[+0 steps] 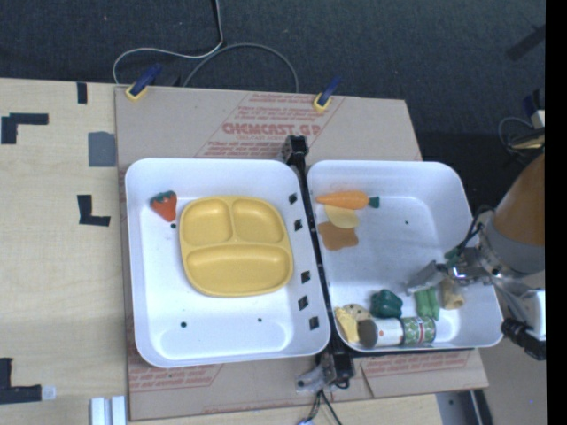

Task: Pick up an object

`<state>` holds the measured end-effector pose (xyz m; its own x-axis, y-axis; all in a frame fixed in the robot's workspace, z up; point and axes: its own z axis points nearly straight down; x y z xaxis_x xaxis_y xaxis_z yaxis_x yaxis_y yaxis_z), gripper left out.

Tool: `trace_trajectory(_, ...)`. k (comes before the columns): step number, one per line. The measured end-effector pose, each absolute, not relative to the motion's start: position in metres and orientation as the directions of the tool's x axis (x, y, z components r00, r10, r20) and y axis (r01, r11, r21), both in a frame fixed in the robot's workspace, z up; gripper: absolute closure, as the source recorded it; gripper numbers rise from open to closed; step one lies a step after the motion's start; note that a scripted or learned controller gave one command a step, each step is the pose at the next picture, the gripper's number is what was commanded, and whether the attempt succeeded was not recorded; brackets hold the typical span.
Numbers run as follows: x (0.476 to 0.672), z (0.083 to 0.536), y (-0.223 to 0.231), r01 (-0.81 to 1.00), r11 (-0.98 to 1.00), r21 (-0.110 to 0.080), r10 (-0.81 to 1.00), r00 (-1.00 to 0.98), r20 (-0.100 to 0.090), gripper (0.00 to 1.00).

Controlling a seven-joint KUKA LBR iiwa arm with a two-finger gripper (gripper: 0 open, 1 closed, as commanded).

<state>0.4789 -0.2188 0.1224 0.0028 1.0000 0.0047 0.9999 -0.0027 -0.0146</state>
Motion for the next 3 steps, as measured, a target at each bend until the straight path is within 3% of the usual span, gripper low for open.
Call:
trace_trajectory(1, 0.537, 0.085, -0.133, 1.0, 0.007, 0.004, 1.0, -0.007, -0.002, 0.0)
trace_trajectory(2, 0.538, 0.223, -0.174, 1.0, -0.001, 0.015, 1.0, 0.001, -0.007, 0.0)
trace_trajectory(3, 0.597, 0.101, -0.142, 1.0, 0.004, -0.008, 1.0, -0.004, 0.002, 0.0)
